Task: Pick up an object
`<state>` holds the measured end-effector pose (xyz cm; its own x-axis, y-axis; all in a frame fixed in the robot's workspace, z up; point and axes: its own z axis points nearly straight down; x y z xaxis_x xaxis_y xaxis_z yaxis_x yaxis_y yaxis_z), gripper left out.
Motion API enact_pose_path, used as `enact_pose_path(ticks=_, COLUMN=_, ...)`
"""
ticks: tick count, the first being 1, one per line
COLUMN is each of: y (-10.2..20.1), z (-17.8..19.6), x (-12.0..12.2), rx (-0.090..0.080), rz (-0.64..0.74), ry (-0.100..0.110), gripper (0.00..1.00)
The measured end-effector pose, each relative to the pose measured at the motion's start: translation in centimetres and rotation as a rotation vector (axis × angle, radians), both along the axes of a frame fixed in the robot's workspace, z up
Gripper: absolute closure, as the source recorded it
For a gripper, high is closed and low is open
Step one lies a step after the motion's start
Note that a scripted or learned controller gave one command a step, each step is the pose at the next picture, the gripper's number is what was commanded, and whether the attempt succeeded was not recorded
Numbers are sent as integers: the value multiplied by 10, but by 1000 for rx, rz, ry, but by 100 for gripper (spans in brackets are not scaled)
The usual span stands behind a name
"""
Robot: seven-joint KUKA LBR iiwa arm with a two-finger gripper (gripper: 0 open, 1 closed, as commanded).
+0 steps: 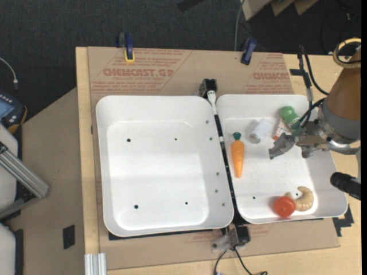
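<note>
**benchbot_dan:** Logged in remote again. Biggest to smallest: the cardboard-covered worktop [172, 67] carries the two shallow white plastic bins, the left bin [109, 153] and the right bin [321, 171] with all the toys in it. My grey arm with the orange band [350, 96] comes in over the right bin, and the dark two-finger pincer [282, 146] is hovering low near that bin's middle. I honestly can't tell whether it's parted or closed from this angle, and I see nothing between its tips.

**kuka_kim:** What are you going for?

**benchbot_dan:** Probably the orange toy carrot with the little green top [237, 156]. It lies lengthwise by the bin's left wall, just left of the pincer, with clear floor around it. Looks like light hard plastic, so stiff but likely slippery and prone to rolling. I'd pinch across the thick upper half, not the tapered tip.

**kuka_kim:** Other options?

**benchbot_dan:** A green rounded toy [288, 116] and a pale greyish piece [259, 130] sit toward the back, and a red ball-shaped toy [283, 206] touches a curved tan piece [305, 198] at the front edge. Those pairs look fiddlier to me.
</note>
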<state>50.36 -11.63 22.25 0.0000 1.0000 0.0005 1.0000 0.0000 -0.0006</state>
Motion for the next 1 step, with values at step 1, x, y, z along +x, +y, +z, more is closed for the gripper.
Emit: enact_pose_path(ticks=1, y=-35, z=-122, x=86, rx=-4, rz=2, ry=-4, gripper=0)
